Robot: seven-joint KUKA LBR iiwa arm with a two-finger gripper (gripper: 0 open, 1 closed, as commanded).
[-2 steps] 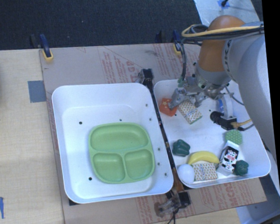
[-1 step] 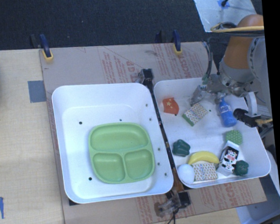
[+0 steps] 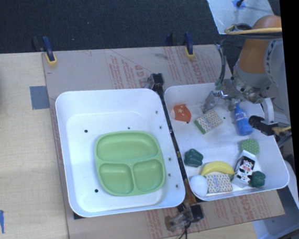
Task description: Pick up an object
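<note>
claw (image 3: pixel 214 98): hung at right bin's (image 3: pixel 279 154) far edge, open/closed unclear
target: checkered box (image 3: pixel 208 121) just beside claw looked light, stiff; pinch narrow sides

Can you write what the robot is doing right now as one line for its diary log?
end effector: over right bin, far end | nearest: patterned block | holding: nothing seen | green tray: left bin

The grey arm (image 3: pixel 261 53) reaches in from the right, its gripper (image 3: pixel 214 98) hanging low, pointing left.
</note>
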